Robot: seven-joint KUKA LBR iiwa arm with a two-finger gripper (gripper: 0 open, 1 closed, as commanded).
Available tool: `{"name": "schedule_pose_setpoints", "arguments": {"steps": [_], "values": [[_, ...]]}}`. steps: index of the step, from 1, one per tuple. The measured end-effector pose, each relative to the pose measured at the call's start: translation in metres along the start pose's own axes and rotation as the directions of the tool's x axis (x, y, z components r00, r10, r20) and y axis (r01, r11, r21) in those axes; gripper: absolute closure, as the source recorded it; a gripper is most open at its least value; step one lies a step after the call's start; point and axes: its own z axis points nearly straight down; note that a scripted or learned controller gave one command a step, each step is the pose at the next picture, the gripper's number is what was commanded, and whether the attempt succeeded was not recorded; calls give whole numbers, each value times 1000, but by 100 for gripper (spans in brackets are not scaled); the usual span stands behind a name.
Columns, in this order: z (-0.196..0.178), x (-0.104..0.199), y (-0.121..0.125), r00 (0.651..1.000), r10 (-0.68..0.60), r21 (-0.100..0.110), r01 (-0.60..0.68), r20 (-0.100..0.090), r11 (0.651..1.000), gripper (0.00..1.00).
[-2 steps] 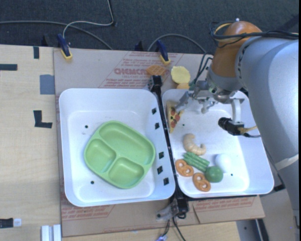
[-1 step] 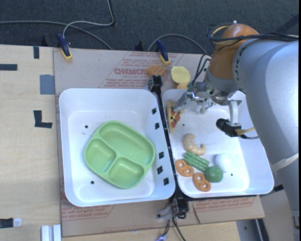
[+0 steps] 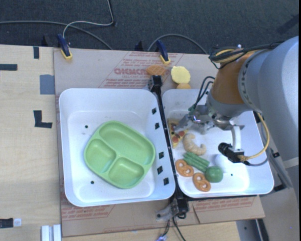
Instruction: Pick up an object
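Your arm (image 3: 251, 79) comes in from the right edge of the frame, grey bulk upper right, orange band at about centre right, wrist angled down and leftward over the right bin (image 3: 258, 182). The end effector (image 3: 198, 119) sits low over the upper-left part of that bin, near the divider between the two bins. You can't tell from this slant whether it's wide, narrow or on anything; the tips blur into the metal hardware.

Counts, right bin: one pale curved shrimp-like piece (image 3: 193, 143) just below the end effector, one green bean-like piece (image 3: 196, 160) under that, two orange ridged slices (image 3: 183, 167) and (image 3: 201, 181) in the lower left of the bin, one round green item (image 3: 214, 174) beside them, and small red-yellow bits (image 3: 176, 133) by the divider, too small to count.

Left bin (image 3: 70, 149): one green divided tray (image 3: 120, 153), three compartments, lying tilted in the middle.

Outside the bins, on the bench (image 3: 20, 149) at upper centre: one yellow round item (image 3: 180, 75) and one orange-brown piece (image 3: 157, 70), just above the right bin's top edge. Two blue clamps (image 3: 64, 47) hold the cardboard sheet at the top.
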Motion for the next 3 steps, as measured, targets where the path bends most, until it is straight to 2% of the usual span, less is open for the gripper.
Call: {"name": "schedule_pose_setpoints", "arguments": {"steps": [1, 2, 3], "values": [[-1, 2, -75, 1000, 1, -4, -1, 1, 1000, 0], [-43, -68, -99, 1000, 0, 4, 0, -2, 1000, 0], [1, 7, -110, 1000, -2, 2, 2, -4, 1000, 0]]}}
